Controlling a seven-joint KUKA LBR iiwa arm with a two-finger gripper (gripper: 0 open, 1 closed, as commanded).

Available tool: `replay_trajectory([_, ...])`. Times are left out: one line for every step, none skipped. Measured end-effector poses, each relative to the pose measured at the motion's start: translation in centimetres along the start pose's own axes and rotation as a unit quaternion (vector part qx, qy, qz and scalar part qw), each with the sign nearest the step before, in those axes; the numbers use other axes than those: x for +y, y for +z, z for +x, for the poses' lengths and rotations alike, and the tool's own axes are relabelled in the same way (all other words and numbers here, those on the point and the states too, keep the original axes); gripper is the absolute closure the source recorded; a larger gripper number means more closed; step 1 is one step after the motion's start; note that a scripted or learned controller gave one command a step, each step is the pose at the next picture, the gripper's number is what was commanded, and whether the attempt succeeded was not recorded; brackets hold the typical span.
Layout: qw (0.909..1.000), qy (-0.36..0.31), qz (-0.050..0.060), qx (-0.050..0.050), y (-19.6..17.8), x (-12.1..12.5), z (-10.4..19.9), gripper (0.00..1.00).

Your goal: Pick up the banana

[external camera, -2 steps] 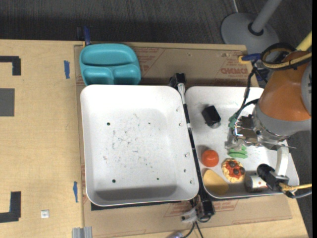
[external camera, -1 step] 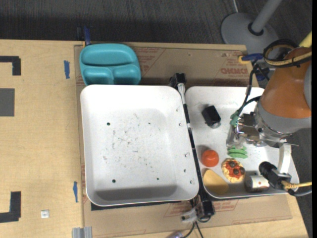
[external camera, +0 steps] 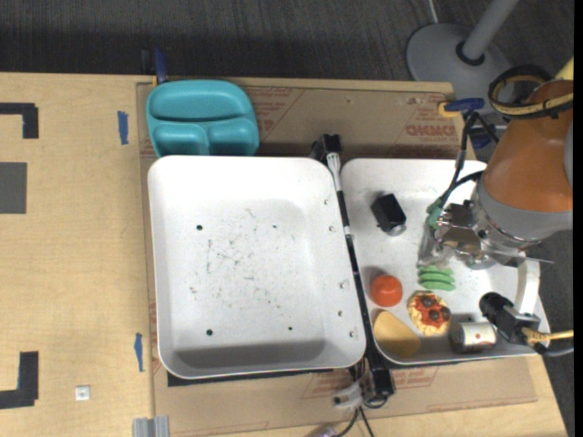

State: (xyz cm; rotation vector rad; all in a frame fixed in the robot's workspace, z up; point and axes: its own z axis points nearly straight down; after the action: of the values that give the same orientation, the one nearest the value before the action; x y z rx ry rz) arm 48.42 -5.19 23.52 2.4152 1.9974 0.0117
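Observation:
The only yellow thing, a banana-coloured wedge-like piece (external camera: 395,333), lies in the near left corner of the right bin (external camera: 412,177). My gripper (external camera: 444,247) hangs over the middle right of that bin, just above a green ridged toy (external camera: 436,278). It is up and to the right of the yellow piece, apart from it. Nothing shows between gripper and yellow piece but a small pizza-like toy (external camera: 428,310).
A red-orange round toy (external camera: 386,289) sits just above the yellow piece, and a black block (external camera: 389,212) lies further back. The left bin (external camera: 246,262) stands beside it, and a teal divided tray (external camera: 202,116) behind that.

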Motion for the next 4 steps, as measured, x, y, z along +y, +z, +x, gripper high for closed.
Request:
replay_trajectory([1.0000,-0.001,-0.001,0.000,-1.0,0.1,0.0,1.00])
replay_trajectory([0.9859,-0.167,0.007,0.001,5.1,-1.5,4.7,1.00])
replay_trajectory([0.9860,-0.167,0.006,0.001,4.1,-1.4,4.7,1.00])
replay_trajectory([0.9860,-0.166,0.004,0.001,3.1,-1.3,4.7,1.00])
